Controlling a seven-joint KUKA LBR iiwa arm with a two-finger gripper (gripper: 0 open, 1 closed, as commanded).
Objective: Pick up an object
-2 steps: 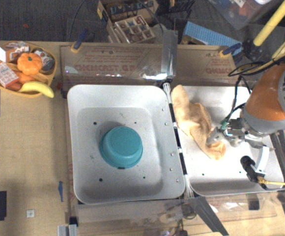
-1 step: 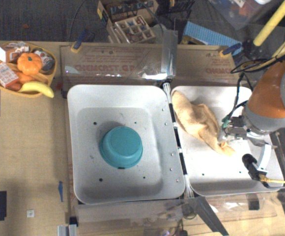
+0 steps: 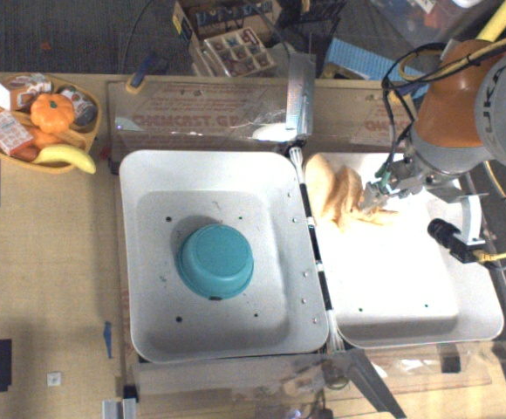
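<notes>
Pale tan object (image 3: pixel 333 195), soft-looking and lumpy, lies in the right bin (image 3: pixel 419 317), upper-left corner, close against the wall shared with the left bin (image 3: pixel 148 190). Gripper (image 3: pixel 380 192) sits low at the object's right edge, upper right of frame. Cannot tell its state; tips blur into the object. Judgement: a good grab wants the tool centred over the bulk, not its fringe, then a straight lift clear of the wall. Teal bowl (image 3: pixel 216 261) sits upside down mid left bin.
</notes>
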